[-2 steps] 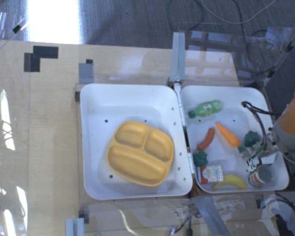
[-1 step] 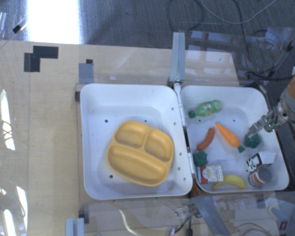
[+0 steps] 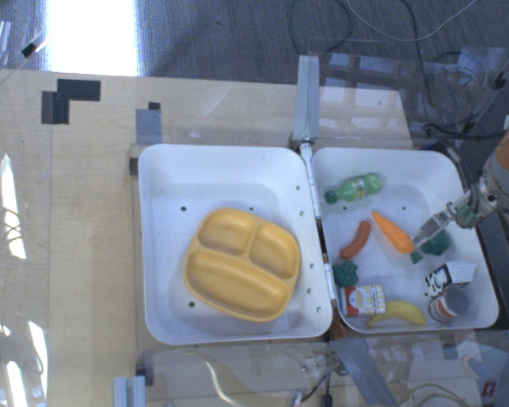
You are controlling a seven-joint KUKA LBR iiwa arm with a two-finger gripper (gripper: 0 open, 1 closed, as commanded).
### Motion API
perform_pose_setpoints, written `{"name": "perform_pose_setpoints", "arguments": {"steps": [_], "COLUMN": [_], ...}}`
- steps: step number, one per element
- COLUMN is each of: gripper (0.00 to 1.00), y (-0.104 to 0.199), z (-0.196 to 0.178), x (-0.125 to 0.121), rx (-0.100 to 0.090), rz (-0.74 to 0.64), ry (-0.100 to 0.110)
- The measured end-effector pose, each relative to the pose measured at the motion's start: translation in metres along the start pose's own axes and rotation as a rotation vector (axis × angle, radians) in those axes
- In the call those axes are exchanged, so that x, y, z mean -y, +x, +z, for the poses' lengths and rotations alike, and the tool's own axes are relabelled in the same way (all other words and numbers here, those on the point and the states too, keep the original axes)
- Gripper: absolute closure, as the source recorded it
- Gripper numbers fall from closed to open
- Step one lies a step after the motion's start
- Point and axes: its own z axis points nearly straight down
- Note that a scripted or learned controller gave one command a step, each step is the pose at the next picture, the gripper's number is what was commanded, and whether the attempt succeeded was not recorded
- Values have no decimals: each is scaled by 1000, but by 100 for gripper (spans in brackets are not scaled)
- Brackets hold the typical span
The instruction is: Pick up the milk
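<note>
The milk (image 3: 450,277) is a small carton with black and white patches and a white top, lying near the front right corner of the right bin (image 3: 468,181). My gripper (image 3: 424,240) reaches in from the right and hangs low over the bin's right middle, just behind the milk and apart from it. Its tip is beside the carrot (image 3: 392,233) and next to a dark green piece (image 3: 437,245).
The right bin also holds a green bottle (image 3: 354,187), a red sausage (image 3: 355,239), broccoli (image 3: 346,273), a red and white box (image 3: 363,298), a banana (image 3: 396,314) and a can (image 3: 447,306) touching the milk. A yellow divided plate (image 3: 242,264) lies in the left bin (image 3: 161,227).
</note>
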Motion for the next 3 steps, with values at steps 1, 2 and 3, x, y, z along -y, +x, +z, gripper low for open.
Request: {"name": "perform_pose_setpoints", "arguments": {"steps": [1, 2, 3], "gripper": [0, 100, 100], "y": [-5, -6, 8], "z": [116, 105, 23], "x": [51, 48, 18], "rx": [2, 7, -1], "rz": [-7, -10, 300], "ry": [-2, -7, 1]}}
